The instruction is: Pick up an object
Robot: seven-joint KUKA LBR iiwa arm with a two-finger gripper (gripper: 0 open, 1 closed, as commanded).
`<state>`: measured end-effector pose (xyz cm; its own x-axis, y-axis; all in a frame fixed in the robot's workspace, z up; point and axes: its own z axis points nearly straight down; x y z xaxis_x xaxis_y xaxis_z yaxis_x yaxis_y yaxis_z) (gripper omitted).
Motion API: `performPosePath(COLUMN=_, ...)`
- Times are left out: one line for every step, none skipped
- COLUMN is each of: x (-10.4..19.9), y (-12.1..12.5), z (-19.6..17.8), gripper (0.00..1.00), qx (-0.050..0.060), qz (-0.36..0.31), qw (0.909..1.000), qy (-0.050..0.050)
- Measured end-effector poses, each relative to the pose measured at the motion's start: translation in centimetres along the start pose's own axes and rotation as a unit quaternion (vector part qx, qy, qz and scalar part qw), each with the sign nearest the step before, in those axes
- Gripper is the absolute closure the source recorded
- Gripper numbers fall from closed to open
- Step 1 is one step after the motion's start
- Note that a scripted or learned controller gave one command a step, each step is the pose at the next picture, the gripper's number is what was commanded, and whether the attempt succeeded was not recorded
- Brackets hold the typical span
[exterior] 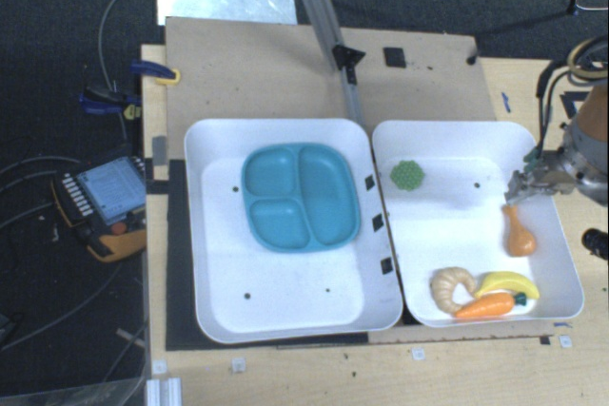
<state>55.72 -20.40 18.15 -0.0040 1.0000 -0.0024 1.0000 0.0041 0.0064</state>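
Now the jaws [521, 185] sit low at the right bin's [447, 140] far edge; I cannot tell their state. Just below them lies a drumstick [519, 233]. Farther down lie banana [509, 283], carrot [485, 306] and croissant [449, 284].

No words, brand marks, numbers or signs can be read anywhere. The small device [107, 190] on the floor to the left of the left bin [214, 299] has a pale face and a row of keys, but any marks on it are too small and blurred to make out.
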Motion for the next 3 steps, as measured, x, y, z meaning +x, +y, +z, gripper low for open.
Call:
performPosePath(x=-0.1, y=0.2, z=-5.5, gripper=1.00, qx=-0.001, qz=-0.001, qw=1.0000, qy=0.000)
performPosePath(x=5.3, y=-0.3, z=-6.2, gripper=1.00, qx=0.002, qz=-0.003, qw=1.0000, qy=0.002)
performPosePath(x=11.3, y=-0.4, z=-6.8, gripper=1.00, qx=0.002, qz=-0.004, qw=1.0000, qy=0.002)
